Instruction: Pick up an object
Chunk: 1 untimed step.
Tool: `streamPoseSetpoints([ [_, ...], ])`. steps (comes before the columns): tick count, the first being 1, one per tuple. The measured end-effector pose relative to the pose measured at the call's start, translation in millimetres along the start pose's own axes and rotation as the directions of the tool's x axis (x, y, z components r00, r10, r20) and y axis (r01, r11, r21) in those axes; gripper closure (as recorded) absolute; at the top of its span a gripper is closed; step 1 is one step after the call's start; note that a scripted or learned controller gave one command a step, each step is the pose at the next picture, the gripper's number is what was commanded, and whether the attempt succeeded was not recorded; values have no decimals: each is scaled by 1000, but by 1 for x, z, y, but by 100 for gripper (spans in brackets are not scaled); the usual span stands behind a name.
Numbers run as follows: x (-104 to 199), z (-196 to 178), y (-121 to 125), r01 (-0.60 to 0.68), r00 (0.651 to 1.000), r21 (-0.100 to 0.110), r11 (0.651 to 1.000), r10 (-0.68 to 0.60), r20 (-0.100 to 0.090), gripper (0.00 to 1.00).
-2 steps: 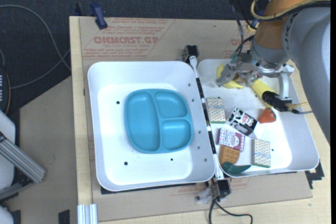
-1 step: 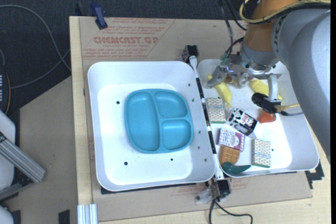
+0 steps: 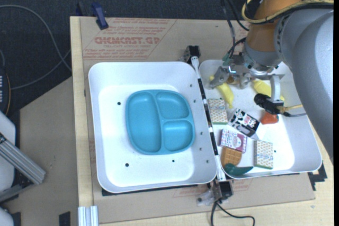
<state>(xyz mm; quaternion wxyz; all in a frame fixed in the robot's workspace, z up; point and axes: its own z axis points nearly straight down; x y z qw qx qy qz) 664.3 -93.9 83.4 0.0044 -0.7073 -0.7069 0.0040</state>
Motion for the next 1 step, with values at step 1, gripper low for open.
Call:
streamPoseSetpoints([
  [1,-1,-10,-1,1,1000,5,1000,-1,1,100],
])
